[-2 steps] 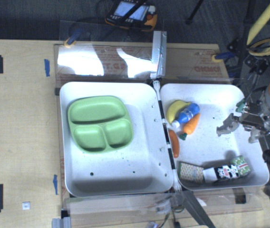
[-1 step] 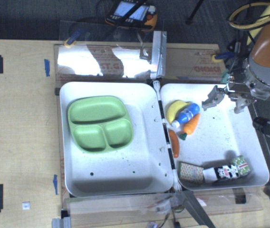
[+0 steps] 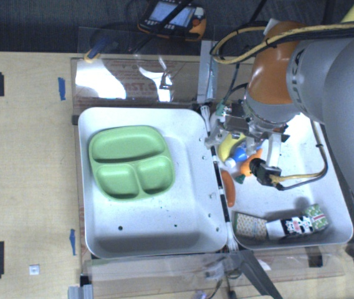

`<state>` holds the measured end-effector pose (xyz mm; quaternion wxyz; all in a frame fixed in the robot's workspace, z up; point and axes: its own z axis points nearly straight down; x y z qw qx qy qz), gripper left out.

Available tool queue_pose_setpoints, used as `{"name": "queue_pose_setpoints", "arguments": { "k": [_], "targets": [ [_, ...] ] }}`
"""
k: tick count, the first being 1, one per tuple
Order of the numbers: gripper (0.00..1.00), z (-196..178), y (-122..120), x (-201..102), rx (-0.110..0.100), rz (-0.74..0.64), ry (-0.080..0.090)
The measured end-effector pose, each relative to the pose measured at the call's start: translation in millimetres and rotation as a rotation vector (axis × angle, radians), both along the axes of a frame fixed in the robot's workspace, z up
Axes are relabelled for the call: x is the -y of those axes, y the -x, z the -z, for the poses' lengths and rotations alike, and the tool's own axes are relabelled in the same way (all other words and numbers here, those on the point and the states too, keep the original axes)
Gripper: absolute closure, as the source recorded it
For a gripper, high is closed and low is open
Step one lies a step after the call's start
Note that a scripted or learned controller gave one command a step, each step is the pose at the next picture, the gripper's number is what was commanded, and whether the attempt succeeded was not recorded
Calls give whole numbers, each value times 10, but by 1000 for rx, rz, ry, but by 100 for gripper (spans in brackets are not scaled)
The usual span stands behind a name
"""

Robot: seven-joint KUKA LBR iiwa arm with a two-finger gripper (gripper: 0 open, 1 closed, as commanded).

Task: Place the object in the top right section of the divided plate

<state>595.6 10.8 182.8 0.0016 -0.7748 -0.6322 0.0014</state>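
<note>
A green divided plate [image 3: 130, 161] lies in the left white bin [image 3: 164, 229], with one long section at the back and two smaller ones at the front. My gripper [image 3: 242, 147] hangs low over the left side of the right bin [image 3: 330, 192], right above a small heap of toys. In that heap are a yellow banana-like piece [image 3: 229, 147], a blue piece [image 3: 240, 155] and some orange bits [image 3: 250, 149]. The wrist hides most of the heap. Whether anything is held cannot be seen.
An orange carrot-like toy [image 3: 229, 189] lies along the right bin's left wall. A printed bottle [image 3: 283, 225] rests on its side near that bin's front edge. A black cable connector [image 3: 261, 170] dangles beside the gripper. A handheld pendant [image 3: 172, 16] sits beyond the bins.
</note>
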Motion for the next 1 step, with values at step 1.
{"name": "queue_pose_setpoints", "arguments": {
  "k": [1],
  "targets": [
    [0, 1, -30, -483, 1, 463, 3]
  ]
}}
